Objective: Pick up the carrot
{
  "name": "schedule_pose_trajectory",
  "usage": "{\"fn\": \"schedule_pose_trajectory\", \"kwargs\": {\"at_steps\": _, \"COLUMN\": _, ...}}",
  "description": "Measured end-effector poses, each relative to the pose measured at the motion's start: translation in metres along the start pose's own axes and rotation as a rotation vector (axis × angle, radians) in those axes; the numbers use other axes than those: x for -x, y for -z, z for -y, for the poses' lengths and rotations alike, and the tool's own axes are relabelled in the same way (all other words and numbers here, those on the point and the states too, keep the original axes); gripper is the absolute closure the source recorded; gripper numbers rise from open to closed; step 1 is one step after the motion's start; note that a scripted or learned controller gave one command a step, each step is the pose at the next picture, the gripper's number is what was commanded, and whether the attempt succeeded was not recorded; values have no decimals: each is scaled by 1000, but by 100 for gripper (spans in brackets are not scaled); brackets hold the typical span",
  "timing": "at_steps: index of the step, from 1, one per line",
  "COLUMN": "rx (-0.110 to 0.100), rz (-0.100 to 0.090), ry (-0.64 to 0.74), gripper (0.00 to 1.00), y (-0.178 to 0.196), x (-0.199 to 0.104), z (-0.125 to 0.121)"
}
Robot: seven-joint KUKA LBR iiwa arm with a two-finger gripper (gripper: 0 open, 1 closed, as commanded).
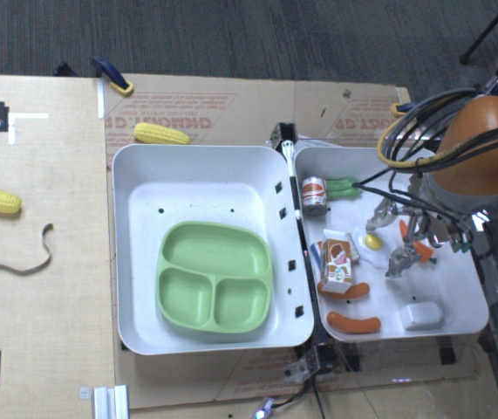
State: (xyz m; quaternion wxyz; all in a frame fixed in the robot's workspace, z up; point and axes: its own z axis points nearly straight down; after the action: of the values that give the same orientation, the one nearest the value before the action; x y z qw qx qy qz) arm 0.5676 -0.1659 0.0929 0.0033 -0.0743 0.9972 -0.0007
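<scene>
The carrot (420, 250) is a small orange piece on the floor of the right bin (458, 317), partly covered by the gripper. My gripper (393, 241) is low in the right bin, right over the carrot. Its two metal fingers (383, 217) are spread apart, one toward the back and one toward the front. The carrot's orange shows just right of the gap between them. I cannot see the fingers closed on it. The arm's orange band (484, 147) hangs above the bin's right side.
The right bin also holds a small can (314, 195), a green item (344, 187), a yellow ball (371, 242), a small carton (337, 264), two sausages (353, 323) and a white block (422, 313). A green divided plate (215, 277) lies in the left bin (135, 260). Corn cobs (160, 133) lie outside on the bench.
</scene>
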Motion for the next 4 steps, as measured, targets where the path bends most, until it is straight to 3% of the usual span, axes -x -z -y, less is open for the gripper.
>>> {"fn": "schedule_pose_trajectory", "kwargs": {"at_steps": 1, "rx": 2, "rz": -1, "ry": 107, "gripper": 0, "y": 12, "x": -27, "z": -51}}
{"fn": "schedule_pose_trajectory", "kwargs": {"at_steps": 2, "rx": 1, "rz": -1, "ry": 169, "gripper": 0, "y": 64, "x": -57, "z": -15}}
{"fn": "schedule_pose_trajectory", "kwargs": {"at_steps": 3, "rx": 0, "rz": 1, "ry": 9, "gripper": 0, "y": 0, "x": -32, "z": 38}}
{"fn": "schedule_pose_trajectory", "kwargs": {"at_steps": 4, "rx": 2, "rz": 0, "ry": -147, "gripper": 0, "y": 1, "x": -27, "z": -37}}
